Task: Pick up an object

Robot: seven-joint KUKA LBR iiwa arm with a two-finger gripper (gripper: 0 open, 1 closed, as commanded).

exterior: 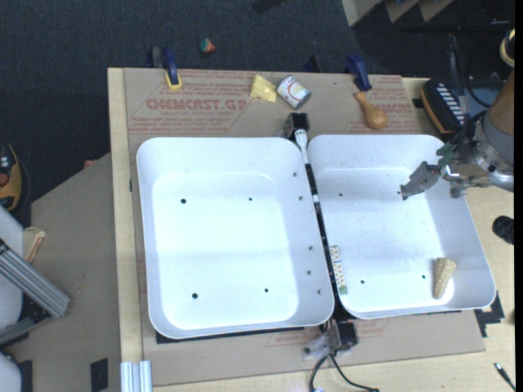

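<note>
A tan, cone-shaped object (442, 278) lies in the near right corner of the right bin (384, 149). My gripper (409, 188) reaches in from the right over that bin's far right part, pointing left and down. It sits well apart from the cone, farther back in the bin, and nothing can be seen in it. The left bin (155, 162) is beside it.
On the board behind the bins lie a yellow chunk (263, 88), a small white and grey block (292, 91) and a brown wooden piece (370, 110). Blue clamps (172, 68) (357, 72) hold the board's far edge. A small patterned strip (337, 268) lies at the rim between the bins.
</note>
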